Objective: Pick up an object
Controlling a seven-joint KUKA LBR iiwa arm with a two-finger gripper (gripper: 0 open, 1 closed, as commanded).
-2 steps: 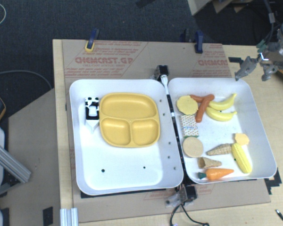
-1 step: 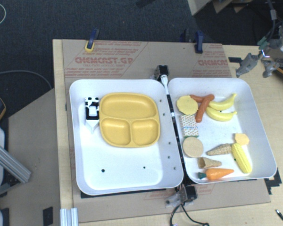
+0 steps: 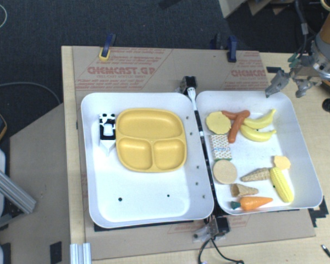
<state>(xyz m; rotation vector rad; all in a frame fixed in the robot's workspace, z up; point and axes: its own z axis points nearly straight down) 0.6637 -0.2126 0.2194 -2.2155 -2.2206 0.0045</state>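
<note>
Above the right bin's far corner, the claw hangs with fingers spread wide, holding nothing. Bananas lie nearest, touching a sausage; tight crowding risks a glancing, failed grasp.

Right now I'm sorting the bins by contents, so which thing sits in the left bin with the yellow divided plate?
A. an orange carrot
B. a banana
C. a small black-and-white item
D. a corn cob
C: the small black-and-white item lies in the left bin just beside the yellow divided plate, while the food pieces all lie in the right bin.
</note>
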